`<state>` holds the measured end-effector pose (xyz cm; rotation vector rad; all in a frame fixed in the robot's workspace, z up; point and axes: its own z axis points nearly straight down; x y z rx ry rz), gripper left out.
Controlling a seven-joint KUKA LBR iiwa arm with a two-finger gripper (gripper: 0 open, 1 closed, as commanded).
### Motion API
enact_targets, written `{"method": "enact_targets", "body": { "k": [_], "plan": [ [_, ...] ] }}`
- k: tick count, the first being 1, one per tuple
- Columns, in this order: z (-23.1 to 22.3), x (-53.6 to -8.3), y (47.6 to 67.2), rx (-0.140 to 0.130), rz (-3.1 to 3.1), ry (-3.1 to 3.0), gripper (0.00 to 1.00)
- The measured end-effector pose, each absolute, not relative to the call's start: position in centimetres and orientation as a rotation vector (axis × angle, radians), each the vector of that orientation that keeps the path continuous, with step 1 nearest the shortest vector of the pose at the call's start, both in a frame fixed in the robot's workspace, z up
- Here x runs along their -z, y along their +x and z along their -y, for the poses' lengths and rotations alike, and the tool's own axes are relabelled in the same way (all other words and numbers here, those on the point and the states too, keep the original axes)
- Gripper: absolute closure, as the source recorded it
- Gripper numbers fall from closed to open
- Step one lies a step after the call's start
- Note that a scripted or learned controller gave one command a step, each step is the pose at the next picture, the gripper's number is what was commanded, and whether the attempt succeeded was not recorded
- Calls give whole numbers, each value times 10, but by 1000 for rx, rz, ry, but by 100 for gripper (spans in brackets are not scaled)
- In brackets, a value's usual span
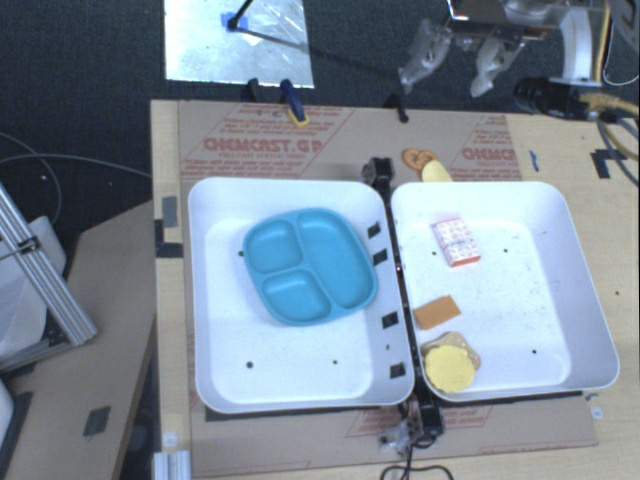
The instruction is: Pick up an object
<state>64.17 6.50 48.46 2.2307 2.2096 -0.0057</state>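
My gripper [455,65] hangs high above the far edge of the right bin [585,268], its two fingers spread open with nothing between them. Inside that bin lie a small red-and-white box [455,241], a flat brown square [436,312] and a round yellow piece [449,366] near the front left corner. A blue divided plate [306,265] rests in the left bin [215,298].
A small yellow-and-orange toy [428,166] lies on the cardboard just beyond the bins. A blue-and-yellow clamp [293,101] sits at the bench's far edge near a shiny metal sheet [237,26]. Cables and dark gear [575,96] crowd the far right.
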Motion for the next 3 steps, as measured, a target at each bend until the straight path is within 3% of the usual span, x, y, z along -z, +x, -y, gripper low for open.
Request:
{"method": "enact_targets", "body": {
  "k": [1,2,3],
  "plan": [
    [-201,-538,629,-16,-2240,2202,0],
    [-192,-547,631,-11,-2227,2211,100],
    [-231,-390,651,20,-2233,2221,100]
  ]
}}
